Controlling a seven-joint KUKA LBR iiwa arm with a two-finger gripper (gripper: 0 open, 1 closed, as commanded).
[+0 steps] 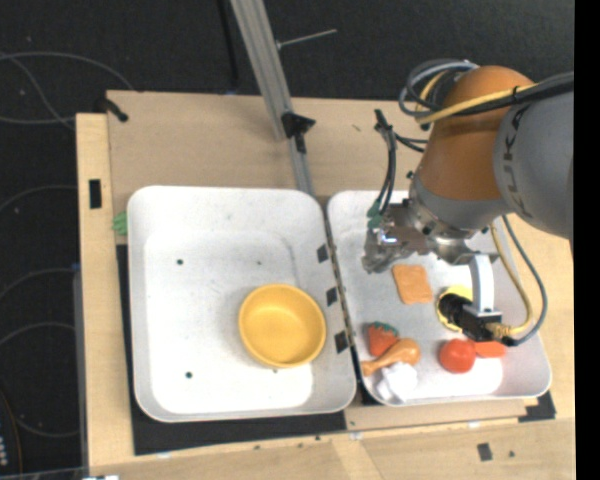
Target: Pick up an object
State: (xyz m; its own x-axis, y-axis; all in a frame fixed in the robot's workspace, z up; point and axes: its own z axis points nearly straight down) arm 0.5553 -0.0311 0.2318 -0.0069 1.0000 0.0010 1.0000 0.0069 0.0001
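Observation:
My gripper (pixel 379 251) hangs over the upper left part of the right bin (pixel 525 383), with the grey arm and its orange band above it. Just right of and below the gripper, a flat orange slice (pixel 413 284) lies on the bin floor. Toward the front of the bin lie a red-orange carrot-like piece with a green top (pixel 382 337), an orange curved piece (pixel 403 352), a white lump (pixel 399 381) and a red ball-shaped item (pixel 457 356). A yellow item (pixel 456 295) is partly hidden by the wrist hardware. Nothing is visibly held.
The left bin (pixel 180 228) holds a yellow bowl (pixel 281 325) near its front right. A slanted metal post (pixel 270 78) rises behind the bins. The wooden bench (pixel 180 138) surrounds both bins.

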